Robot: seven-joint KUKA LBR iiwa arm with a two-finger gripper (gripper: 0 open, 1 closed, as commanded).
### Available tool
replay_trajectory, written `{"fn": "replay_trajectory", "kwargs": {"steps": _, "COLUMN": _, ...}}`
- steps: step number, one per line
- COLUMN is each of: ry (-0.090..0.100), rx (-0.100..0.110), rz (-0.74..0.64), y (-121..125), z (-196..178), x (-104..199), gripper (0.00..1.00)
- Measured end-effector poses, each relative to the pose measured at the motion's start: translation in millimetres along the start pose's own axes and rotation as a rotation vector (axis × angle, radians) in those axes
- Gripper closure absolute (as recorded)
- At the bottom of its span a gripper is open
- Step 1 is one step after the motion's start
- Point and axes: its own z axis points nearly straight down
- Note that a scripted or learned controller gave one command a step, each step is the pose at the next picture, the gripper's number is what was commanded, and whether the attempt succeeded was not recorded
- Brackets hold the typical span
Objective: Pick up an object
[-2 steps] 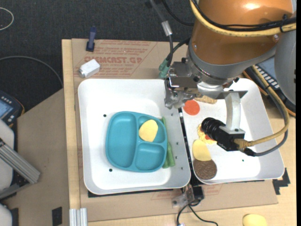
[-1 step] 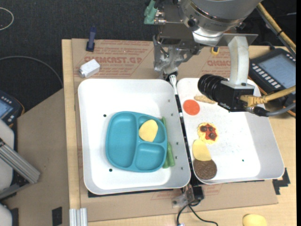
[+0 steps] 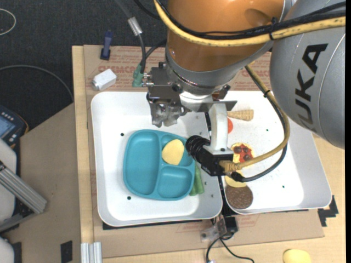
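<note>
Two white bins (image 3: 109, 147) sit side by side on my bench; a yellow piece (image 3: 174, 152) rests in the blue divided tray (image 3: 143, 166), and my gripper (image 3: 166, 111) hovers just above, its grip state impossible to tell.

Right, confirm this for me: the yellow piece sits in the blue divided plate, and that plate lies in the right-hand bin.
Not quite. The camera view shows the yellow piece in the blue divided plate, but that plate lies in the left-hand bin, not the right-hand one. The right-hand bin holds the cone-shaped piece and the brown disc.
</note>
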Motion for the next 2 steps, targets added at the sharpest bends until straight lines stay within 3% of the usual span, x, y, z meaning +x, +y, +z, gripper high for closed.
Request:
{"fn": "replay_trajectory", "kwargs": {"steps": 1, "ry": 0.013, "rx": -0.028, "rz": 0.001, "y": 0.1, "z": -124.6, "x": -2.2, "gripper": 1.0}}
{"fn": "replay_trajectory", "kwargs": {"steps": 2, "ry": -0.003, "rx": 0.004, "rz": 0.005, "y": 0.2, "z": 83.3, "x": -1.6, "gripper": 1.0}}
